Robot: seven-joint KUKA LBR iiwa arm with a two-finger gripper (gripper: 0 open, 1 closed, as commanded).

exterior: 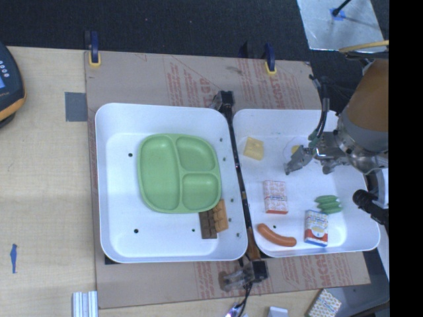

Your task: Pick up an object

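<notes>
- Yellow cheese block [254, 148] lies in the right bin [357, 242], upper-left part, flat, just left of the gripper [310, 158]; likeliest target by nearness.
- Gripper fingers spread apart, nothing between them; one fingertip [291, 167] points left and down toward the bin floor.
- Pink-and-white packet [275, 197] sits below-left of the fingers, long axis roughly top to bottom.
- Farther out: green bean pod [328, 203], juice carton [316, 228], sausage [276, 236].
- Left bin [119, 177] holds a green divided plate [179, 173] and a brown wafer [213, 219], well apart.
</notes>
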